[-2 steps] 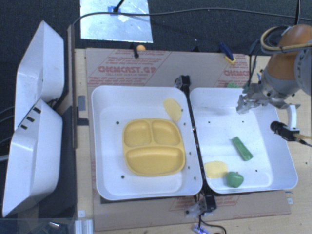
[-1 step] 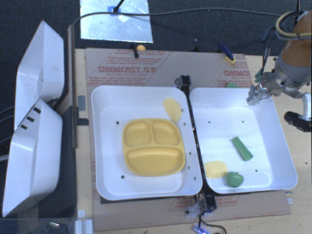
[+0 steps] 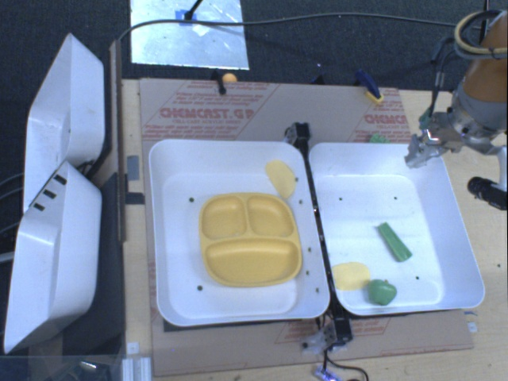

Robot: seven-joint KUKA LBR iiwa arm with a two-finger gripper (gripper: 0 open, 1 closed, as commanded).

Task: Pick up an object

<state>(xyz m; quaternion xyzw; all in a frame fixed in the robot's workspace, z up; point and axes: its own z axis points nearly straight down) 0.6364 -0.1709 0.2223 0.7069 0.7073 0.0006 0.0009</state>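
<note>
Green stick and green ball lie in the right bin, a yellow tray in the left. Gripper hangs over the right bin's far corner; its grip I cannot tell.

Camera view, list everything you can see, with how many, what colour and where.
bins: 2, white, side by side on the bench
divided tray: 1, yellow, three compartments, middle of the left bin
oval piece: 1, pale yellow, left bin's far right corner
flat piece: 1, pale yellow, right bin's near left corner
round object: 1, green, right bin, just right of the flat piece
stick: 1, green, right bin, lying at a slant
small bit: 1, green, on the board beyond the right bin
clamp: 1, blue and yellow, board's far edge
metal sheet: 1, silver, on the dark floor beyond
arm: 1, grey with orange band, far right
end effector: 1, over the right bin's far right rim
</note>
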